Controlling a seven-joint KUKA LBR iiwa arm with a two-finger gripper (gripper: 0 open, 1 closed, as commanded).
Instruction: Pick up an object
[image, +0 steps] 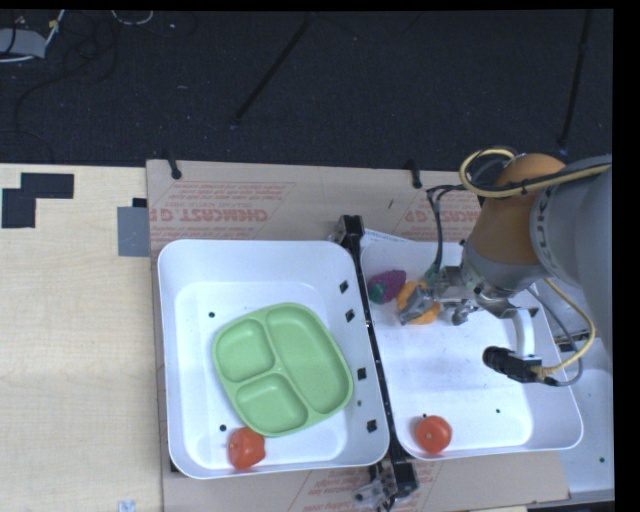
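Past the tomato at the right bin's near edge, the gripper sits low over an orange piece by the far-left corner, apparently mid-grasp; jaws' opening is unclear, so next comes closing and lifting.

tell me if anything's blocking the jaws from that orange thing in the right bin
Nothing visible stands between them. The gripper is already down at the orange object near the right bin's far-left corner. A purple object lies just to its left, close enough to be bumped. The tomato sits well clear.
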